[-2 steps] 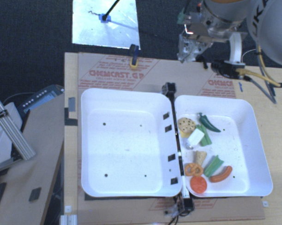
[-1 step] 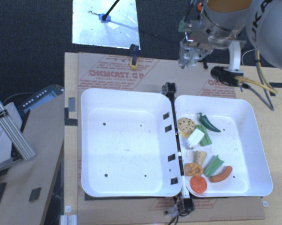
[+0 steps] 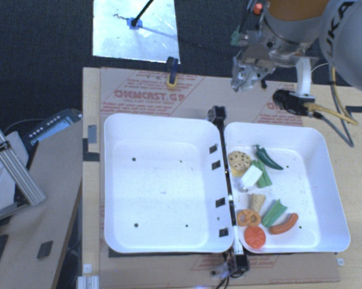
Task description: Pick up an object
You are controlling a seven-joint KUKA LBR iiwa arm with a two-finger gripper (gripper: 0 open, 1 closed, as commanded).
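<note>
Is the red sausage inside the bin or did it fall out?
Inside. The red sausage lies on the floor of the right bin, near its front corner, next to a green piece.

Two white bins (image 3: pixel 164 128). Green pieces (image 3: pixel 268 157): three, perhaps four. One sausage (image 3: pixel 284 224), one tomato slice (image 3: pixel 255 237), one pretzel (image 3: pixel 248 218), one round cracker (image 3: pixel 238 160).

Counter (image 3: pixel 94 96): I see a tan top with a printed cardboard sheet (image 3: pixel 188 94) on it.
Left bin (image 3: pixel 162 182): on that sheet.
Right bin (image 3: pixel 322 175): touching the left bin's right side.
</note>
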